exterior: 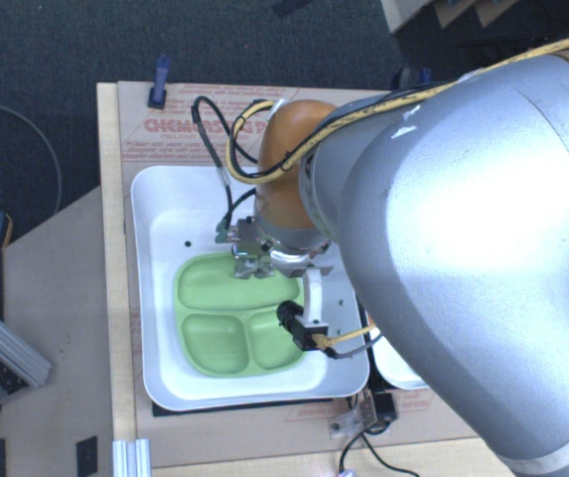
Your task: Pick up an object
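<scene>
One arm, two bins, one green tray; end effector low over the tray's upper edge.

Arm (463,246), one, grey with an orange band, reaches in from the right, covers most of the right half and is cut off by the frame; bench (115,266), one, pale board, its left strip bare; white bins, two: left bin (155,266) seen nearly whole, with open white floor above and left of the tray, right bin (395,366) hidden but for a sliver under the arm; green divided tray (229,321), one, three compartments, lies in the lower half of the left bin near its front wall; end effector (252,264), one, at the tray's top rim; whether it is wide or narrow cannot be told.
</scene>
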Available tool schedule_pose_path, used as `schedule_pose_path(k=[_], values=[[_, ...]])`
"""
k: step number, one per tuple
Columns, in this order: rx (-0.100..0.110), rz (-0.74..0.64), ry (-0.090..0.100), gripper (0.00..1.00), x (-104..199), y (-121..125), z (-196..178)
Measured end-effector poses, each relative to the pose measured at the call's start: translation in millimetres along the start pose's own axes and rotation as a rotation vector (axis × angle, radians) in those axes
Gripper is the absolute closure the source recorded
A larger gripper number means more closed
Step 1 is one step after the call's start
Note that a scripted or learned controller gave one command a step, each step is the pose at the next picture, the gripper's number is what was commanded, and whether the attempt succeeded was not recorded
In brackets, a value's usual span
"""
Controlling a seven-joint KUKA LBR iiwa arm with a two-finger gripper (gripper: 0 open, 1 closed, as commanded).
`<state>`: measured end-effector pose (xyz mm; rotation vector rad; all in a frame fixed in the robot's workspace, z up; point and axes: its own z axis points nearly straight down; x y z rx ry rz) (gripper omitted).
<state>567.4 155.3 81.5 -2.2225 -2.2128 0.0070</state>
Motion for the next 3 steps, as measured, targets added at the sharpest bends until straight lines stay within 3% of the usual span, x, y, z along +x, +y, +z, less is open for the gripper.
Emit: schedule_pose_path(k=[1,2,3], values=[[-0.043,-0.001,0.001,1.0,19.4,-81.7,-10.2],[-0.017,-0.009,0.004,1.0,50.6,-58.3,-87.5],[-0.025,-0.006,0.007,1.0,32.9,-71.3,-264.1]])
